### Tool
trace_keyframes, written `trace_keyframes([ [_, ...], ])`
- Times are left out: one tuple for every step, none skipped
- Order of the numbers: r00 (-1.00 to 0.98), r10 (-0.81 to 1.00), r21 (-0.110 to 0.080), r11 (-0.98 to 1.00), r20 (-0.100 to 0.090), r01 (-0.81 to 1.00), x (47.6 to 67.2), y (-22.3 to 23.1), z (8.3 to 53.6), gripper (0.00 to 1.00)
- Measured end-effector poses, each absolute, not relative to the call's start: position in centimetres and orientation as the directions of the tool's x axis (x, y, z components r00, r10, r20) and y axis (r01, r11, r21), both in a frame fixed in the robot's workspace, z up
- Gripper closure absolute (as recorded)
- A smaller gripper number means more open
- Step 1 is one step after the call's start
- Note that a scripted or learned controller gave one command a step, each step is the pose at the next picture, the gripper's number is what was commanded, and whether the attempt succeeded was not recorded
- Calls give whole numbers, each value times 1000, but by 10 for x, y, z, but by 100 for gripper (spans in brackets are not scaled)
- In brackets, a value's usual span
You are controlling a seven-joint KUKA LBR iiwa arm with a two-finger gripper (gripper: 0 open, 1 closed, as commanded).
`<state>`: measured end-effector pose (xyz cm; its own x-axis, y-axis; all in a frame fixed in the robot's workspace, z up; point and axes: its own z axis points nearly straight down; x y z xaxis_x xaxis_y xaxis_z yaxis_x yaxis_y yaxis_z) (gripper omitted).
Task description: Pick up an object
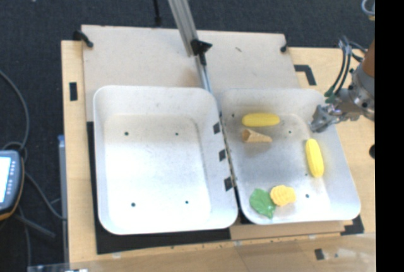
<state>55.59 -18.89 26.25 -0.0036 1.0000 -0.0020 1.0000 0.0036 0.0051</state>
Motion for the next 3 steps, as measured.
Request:
trace_keyframes([
  [-7,1000,1,7,1,1000,575,-131,254,100],
  [-7,1000,1,7,1,1000,583,-71,255,100],
  [-7,1000,3,7,1,1000,602,-22,261,100],
])
